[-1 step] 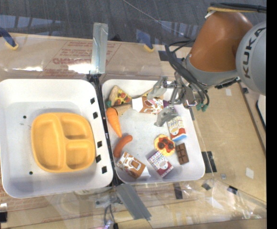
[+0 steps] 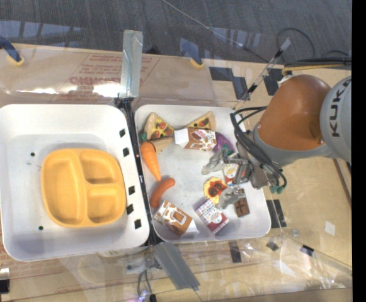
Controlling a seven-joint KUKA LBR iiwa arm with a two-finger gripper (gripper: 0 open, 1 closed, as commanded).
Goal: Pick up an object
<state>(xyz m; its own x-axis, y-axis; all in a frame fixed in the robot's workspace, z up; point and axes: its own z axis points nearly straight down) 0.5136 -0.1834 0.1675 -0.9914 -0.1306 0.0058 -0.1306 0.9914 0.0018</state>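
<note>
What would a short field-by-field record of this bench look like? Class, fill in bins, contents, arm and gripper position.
left bin: holds a yellow divided tray
right bin: holds toy food and small cartons
along its left wall: carrot, sausage
far end: pizza slice
near end: brown carton
arm: reaches in from the right
gripper: low over the right bin's right half, among the items
held object: none visibly between the fingers
</note>
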